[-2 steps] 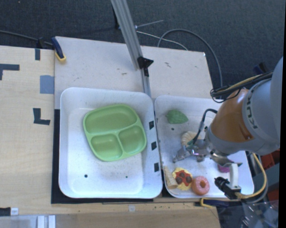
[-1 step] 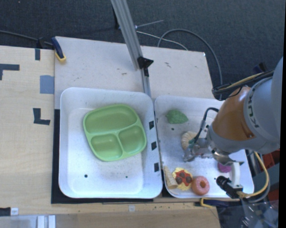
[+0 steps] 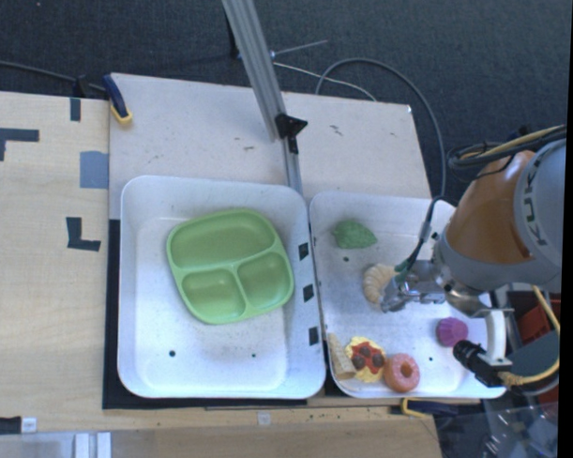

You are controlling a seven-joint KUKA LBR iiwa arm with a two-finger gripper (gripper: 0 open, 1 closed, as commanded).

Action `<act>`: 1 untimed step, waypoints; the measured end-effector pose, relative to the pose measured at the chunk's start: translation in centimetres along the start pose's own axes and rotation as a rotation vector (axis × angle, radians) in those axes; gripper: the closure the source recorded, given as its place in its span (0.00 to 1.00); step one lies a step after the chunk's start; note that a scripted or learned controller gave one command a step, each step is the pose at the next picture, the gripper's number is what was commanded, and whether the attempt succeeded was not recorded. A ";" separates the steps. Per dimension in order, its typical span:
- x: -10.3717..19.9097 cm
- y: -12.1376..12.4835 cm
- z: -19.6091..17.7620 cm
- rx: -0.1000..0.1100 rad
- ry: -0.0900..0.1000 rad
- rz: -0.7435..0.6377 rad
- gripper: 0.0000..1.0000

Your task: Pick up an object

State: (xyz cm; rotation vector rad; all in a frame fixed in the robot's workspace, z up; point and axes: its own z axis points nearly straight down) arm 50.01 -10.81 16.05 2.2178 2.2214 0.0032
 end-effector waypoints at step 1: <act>0.2 -0.5 -4.4 0.001 0.000 0.000 1.00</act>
